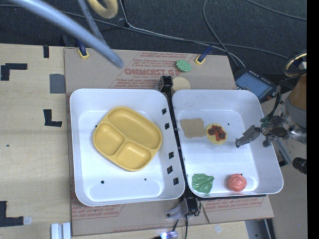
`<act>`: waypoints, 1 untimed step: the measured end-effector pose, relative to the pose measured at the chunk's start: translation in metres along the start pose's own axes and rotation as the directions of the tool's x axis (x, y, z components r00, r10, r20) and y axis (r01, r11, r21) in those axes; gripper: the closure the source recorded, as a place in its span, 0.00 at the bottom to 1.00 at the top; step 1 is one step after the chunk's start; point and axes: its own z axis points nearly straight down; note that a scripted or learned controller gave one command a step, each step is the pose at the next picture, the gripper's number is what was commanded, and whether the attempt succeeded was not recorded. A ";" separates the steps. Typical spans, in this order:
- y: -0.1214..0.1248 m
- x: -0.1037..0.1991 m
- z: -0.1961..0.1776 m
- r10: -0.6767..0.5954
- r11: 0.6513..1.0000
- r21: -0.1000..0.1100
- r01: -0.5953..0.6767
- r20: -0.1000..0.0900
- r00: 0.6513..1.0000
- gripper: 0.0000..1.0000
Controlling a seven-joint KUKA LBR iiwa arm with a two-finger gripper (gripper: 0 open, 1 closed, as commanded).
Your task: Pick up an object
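Note:
The right bin [224, 97] holds several toy foods. A flat tan piece [192, 128] lies near its left wall, and a small yellow round with red topping [216, 133] sits beside it. At the front lie a green leafy piece [203, 182] and a red tomato-like ball [237, 182]. My gripper [251, 143] hangs over the bin's right side, just right of the yellow round and apart from it. Its fingers are spread open with nothing between them.
The left bin [79, 133] holds a yellow divided plate [127, 138]. A green toy [183, 65] and a pale round piece [181, 83] lie on the cardboard behind the bins. Black clips line the wall between the bins. Cables and a blue device [254, 83] sit at the back right.

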 end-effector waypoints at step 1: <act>0.003 0.000 -0.007 -0.004 1.000 -0.012 0.004 0.003 1.000 0.00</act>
